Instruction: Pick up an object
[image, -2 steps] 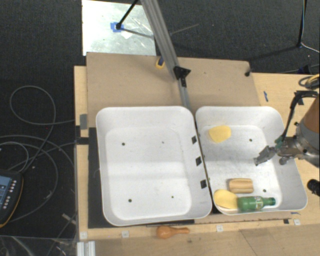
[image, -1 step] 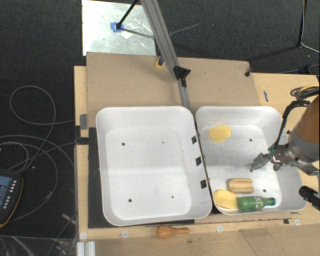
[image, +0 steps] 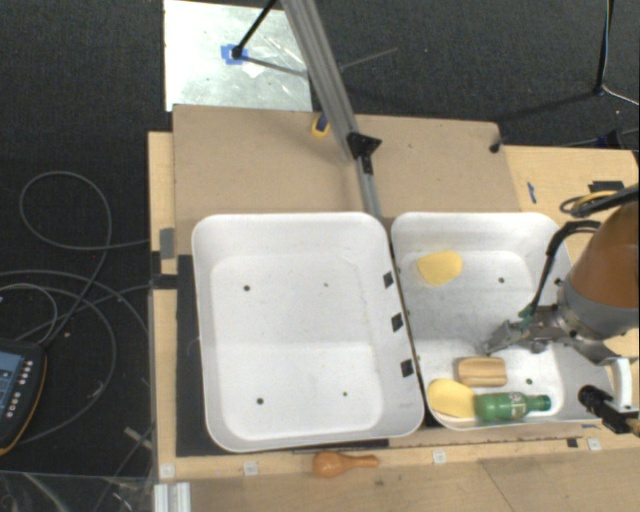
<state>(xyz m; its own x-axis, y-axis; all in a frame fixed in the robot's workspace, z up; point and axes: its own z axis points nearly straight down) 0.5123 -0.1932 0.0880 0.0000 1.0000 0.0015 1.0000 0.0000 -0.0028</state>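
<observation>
The right bin (image: 470, 228) holds a flat yellow piece (image: 438, 267) near its back and three things along its front wall. These are a tan block (image: 482, 372), a yellow rounded object (image: 450, 398) and a green bottle (image: 510, 405) lying on its side. My gripper (image: 500, 340) reaches in from the right and hangs low over the bin floor. It is just behind the tan block and slightly to its right, with nothing seen in its grasp. The orange wrist band (image: 612, 268) sits above the bin's right wall.
The left bin (image: 290, 232) stands beside the right one, sharing a middle edge with black clips (image: 397, 321). A small orange object (image: 345, 462) lies on the bench in front of the bins. A slanted metal pole (image: 335, 90) crosses the back. Cables lie on the floor at left.
</observation>
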